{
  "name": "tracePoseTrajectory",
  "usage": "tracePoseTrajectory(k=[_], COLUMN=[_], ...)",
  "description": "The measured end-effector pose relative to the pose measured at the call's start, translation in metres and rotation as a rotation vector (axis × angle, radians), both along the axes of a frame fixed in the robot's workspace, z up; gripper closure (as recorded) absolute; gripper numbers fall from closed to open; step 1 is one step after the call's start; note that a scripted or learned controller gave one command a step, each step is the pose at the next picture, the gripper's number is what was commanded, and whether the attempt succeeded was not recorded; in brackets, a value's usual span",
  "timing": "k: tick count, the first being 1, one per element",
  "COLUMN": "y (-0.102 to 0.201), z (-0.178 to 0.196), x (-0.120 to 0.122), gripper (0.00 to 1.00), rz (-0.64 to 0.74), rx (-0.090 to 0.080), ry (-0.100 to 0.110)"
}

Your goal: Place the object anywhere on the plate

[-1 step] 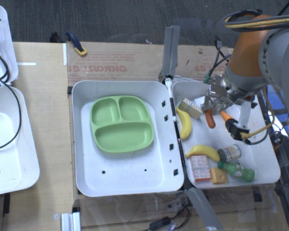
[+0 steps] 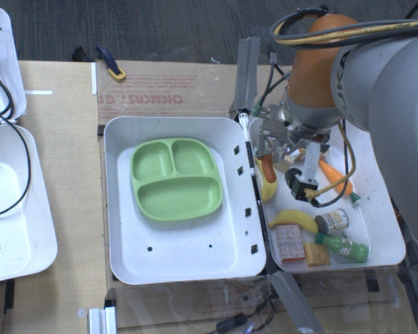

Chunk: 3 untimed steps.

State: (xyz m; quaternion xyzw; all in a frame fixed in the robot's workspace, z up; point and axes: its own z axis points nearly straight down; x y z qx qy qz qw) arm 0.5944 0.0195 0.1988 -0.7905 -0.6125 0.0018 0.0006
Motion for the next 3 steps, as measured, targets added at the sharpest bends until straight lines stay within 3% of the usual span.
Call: tracePoseTrajectory(k=[1, 2, 3], y=[0.068, 0.152, 0.152], z=[-0.008, 0.013, 0.013], x=[0.037, 0.046, 0.046], gripper=[1.00, 1.00, 0.00], rz=[0.225, 0.284, 0.284], rx=[0.000, 0.000, -0.001], ry=[-0.001, -0.001, -0.001])
